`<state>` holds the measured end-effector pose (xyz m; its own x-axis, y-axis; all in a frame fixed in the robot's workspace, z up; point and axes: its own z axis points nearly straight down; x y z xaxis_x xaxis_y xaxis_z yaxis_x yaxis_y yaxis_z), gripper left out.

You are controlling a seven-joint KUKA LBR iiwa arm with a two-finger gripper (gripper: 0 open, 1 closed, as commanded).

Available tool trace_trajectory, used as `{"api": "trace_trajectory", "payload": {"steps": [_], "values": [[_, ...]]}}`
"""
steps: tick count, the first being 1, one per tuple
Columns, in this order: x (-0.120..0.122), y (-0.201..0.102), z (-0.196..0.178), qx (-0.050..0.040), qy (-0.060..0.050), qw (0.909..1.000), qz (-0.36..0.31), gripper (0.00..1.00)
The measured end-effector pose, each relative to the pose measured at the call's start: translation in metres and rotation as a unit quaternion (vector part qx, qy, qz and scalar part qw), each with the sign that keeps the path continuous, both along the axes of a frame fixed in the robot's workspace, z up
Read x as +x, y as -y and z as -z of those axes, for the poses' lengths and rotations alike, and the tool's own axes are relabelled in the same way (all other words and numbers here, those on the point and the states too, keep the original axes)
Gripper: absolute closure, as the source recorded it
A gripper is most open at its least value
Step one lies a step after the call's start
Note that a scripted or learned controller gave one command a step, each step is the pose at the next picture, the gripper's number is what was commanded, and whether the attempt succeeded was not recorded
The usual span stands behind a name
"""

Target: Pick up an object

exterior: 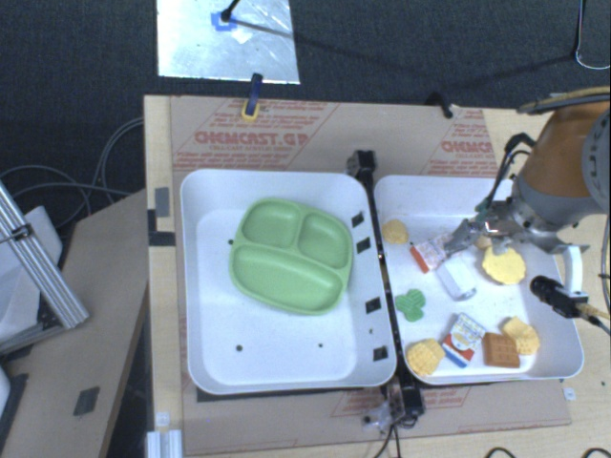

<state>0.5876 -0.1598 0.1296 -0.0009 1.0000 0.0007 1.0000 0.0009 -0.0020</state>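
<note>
Two shallow white bins side by side on the bench: left bin [205, 351] holding a green divided plate [290, 255] near its centre, right bin [563, 356] strewn with small toy foods. Grey arm [563, 175] reaching in from three o'clock, gripper [474, 235] low over the upper middle of the right bin. Finger spread hard to judge from this angle; nothing plainly caught between them. Just at nine o'clock of the gripper, a red-and-white packet [427, 253]; at five o'clock, a yellow round piece [503, 266]. Below, a white block [456, 280] and a green sprig [410, 304]. Along the six o'clock rim, a round waffle [425, 356], small carton [465, 335], brown cracker [500, 349].
</note>
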Motion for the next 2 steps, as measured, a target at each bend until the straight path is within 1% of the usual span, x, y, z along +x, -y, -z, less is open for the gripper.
{"api": "trace_trajectory", "payload": {"steps": [1, 2], "values": [[0.002, -0.001, 0.044, 0.0012, 0.002, 1.0, 0.0, 0.0], [0.006, 0.0, 0.028, -0.0005, 0.008, 1.0, 0.0, 1.0]]}}
